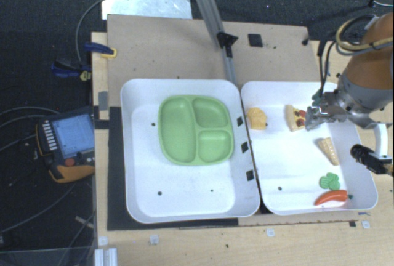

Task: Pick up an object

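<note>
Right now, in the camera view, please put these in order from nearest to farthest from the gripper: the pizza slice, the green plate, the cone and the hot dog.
From the gripper:
1. Pizza slice, right beside it in the right bin.
2. Cone, just below it, same bin.
3. Hot dog, at that bin's near edge.
4. Green plate, across in the left bin.

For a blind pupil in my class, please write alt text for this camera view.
A grey robot arm's claw sits over a toy pizza slice in the right white bin, which also holds a yellow piece, a cone, green and red toys. The left bin holds a green divided plate.
</note>
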Controlling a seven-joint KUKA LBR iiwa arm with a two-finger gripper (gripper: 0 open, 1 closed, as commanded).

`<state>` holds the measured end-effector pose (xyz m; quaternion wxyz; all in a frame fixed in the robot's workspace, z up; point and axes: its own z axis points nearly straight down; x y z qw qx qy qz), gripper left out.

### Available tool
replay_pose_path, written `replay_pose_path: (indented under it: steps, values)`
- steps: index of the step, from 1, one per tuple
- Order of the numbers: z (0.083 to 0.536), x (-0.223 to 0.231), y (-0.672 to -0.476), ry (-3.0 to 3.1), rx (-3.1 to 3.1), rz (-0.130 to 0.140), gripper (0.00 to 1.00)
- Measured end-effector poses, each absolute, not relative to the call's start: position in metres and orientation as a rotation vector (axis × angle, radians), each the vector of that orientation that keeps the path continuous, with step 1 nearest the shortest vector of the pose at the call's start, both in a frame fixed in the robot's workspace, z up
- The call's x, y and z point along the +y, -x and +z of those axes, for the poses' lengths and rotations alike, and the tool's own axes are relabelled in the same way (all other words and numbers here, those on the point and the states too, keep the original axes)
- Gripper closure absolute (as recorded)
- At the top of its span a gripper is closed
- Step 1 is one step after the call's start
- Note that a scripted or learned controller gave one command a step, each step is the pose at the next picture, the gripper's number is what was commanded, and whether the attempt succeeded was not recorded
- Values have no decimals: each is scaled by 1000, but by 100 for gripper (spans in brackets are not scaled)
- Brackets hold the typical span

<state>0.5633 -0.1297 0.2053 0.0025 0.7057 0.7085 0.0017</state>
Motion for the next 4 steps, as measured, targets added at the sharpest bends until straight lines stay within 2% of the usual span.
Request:
replay_pose_path:
  steps: [1, 4]
  values:
    - [215, -84, -560, -2211, 2231, 6, 100]
    - [199, 78, -528, -2211, 2235, 4, 100]
